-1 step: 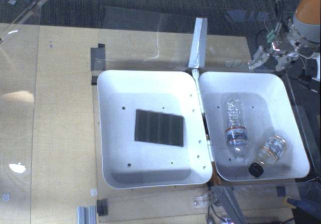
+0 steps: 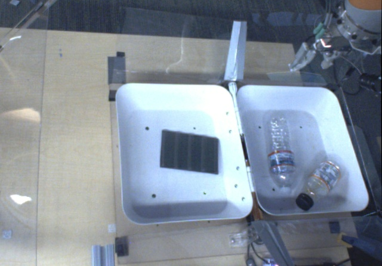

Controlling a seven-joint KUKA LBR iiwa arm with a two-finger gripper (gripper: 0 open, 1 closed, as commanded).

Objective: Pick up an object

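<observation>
My gripper point(image 2: 313, 59) hangs above the bench behind the right bin's point(image 2: 334, 101) far edge, open, with nothing between its fingers. In the right bin lie two clear plastic bottles. The longer bottle point(image 2: 280, 152) has a blue label and lies lengthwise near the bin's middle. The shorter bottle point(image 2: 323, 178) lies slanted toward the front right corner, and its black cap point(image 2: 304, 201) points at the front wall. A flat black ridged pad point(image 2: 190, 151) rests in the middle of the left bin point(image 2: 134, 116). The gripper is well apart from all of them.
A metal strip point(image 2: 235, 50) stands upright behind the seam between the bins. Cables point(image 2: 358, 77) trail beside the wrist at the right. Clear plastic sheeting point(image 2: 24, 116) covers the wooden bench on the left. Brackets point(image 2: 117, 69) hold the bin corners.
</observation>
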